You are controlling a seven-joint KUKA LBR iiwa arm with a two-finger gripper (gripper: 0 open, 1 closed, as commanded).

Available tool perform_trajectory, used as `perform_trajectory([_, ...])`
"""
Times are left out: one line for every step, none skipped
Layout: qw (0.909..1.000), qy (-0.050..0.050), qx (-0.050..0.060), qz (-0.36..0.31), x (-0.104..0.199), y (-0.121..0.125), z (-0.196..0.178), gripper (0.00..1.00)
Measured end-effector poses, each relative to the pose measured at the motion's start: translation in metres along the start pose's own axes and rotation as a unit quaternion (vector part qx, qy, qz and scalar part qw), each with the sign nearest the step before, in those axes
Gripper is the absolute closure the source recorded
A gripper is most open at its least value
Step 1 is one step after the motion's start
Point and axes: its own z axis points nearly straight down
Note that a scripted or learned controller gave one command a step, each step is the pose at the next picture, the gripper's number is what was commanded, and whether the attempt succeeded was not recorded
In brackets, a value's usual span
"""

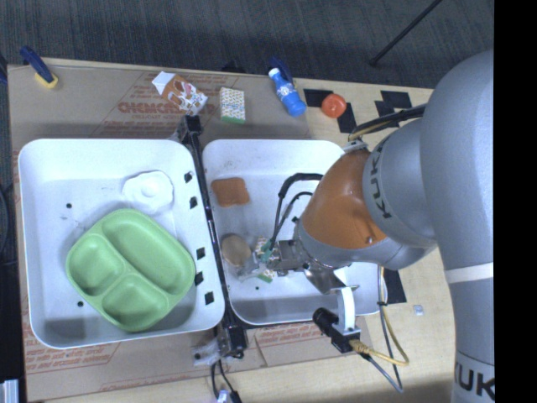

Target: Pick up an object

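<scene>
Right bin (252, 154): tool (267, 263) low beside a tan rounded lump (235, 248); a brown block (230, 191) lies farther back. Grip state: cannot tell. Step: reaching in to grasp. Next: close squarely on the lump, lift.

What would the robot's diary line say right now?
arm: over right bin | gripper: low beside tan lump | grasp: unclear | left bin: green divided plate

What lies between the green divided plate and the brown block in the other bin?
The black clamped rims where the bins meet lie between the green divided plate and brown block.
</scene>
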Motion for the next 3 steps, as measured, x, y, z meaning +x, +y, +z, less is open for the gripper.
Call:
perform_trajectory([1.0000, 0.000, 0.000, -0.002, -0.0004, 0.0008, -0.0103, 1.00])
perform_trajectory([1.0000, 0.000, 0.000, -0.002, -0.0004, 0.0008, -0.0103, 0.00])
perform_trajectory([1.0000, 0.000, 0.000, 0.000, 0.0073, 0.0001, -0.0003, 0.00])
